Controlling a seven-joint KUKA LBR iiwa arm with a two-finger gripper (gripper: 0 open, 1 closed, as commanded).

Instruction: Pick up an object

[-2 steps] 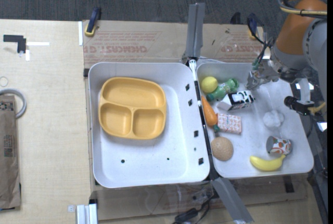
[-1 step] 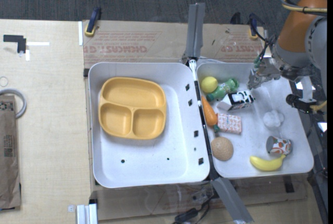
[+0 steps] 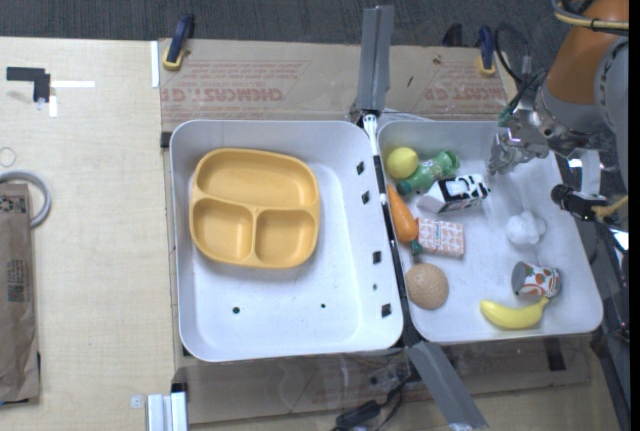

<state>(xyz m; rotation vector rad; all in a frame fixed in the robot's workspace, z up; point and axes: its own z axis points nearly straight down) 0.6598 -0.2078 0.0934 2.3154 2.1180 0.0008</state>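
My gripper (image 3: 503,159) hangs over the far part of the right bin (image 3: 580,319), just right of a black and white toy (image 3: 463,190); nothing shows between its fingers. In this bin lie a yellow lemon (image 3: 402,162), a green object (image 3: 432,168), an orange carrot (image 3: 402,214), a pink checked packet (image 3: 441,237), a tan round ball (image 3: 427,285), a banana (image 3: 513,313), a small patterned cup (image 3: 535,279) and a white crumpled lump (image 3: 524,229).
The left bin (image 3: 300,319) holds a yellow three-part plate (image 3: 255,207). A grey divider bar (image 3: 375,59) runs up between the bins. Cardboard (image 3: 260,84) lies behind them. A brown paper bag (image 3: 17,289) rests at the far left of the bench.
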